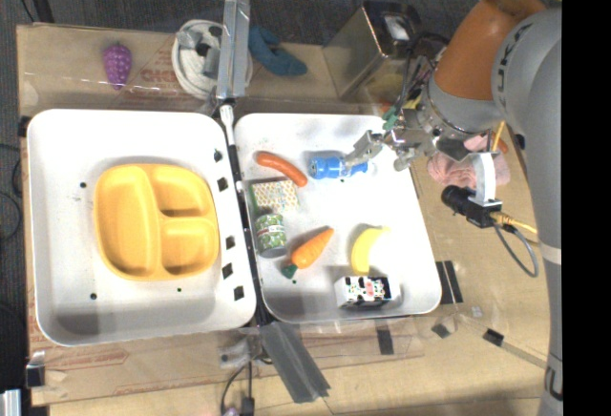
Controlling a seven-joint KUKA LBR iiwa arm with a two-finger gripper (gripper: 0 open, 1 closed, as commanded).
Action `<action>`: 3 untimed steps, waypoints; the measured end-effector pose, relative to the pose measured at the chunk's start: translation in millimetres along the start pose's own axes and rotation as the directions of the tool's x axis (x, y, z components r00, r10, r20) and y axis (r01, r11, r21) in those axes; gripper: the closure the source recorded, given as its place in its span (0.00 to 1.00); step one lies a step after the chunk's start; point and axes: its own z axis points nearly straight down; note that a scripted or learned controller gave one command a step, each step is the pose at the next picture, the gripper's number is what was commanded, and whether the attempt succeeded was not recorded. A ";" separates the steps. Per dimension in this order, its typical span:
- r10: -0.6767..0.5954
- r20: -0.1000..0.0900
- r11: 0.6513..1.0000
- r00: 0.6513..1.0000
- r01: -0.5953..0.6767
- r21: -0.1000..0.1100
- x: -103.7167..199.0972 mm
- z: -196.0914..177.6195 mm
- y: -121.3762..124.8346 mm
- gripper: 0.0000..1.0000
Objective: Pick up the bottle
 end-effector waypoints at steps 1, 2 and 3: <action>-0.015 0.002 1.000 1.000 0.015 -0.004 -8.6 122.6 61.4 0.00; -0.024 0.001 1.000 1.000 0.024 -0.002 -6.2 112.6 62.2 1.00; -0.025 0.001 1.000 1.000 0.025 -0.002 -5.7 112.8 62.2 0.00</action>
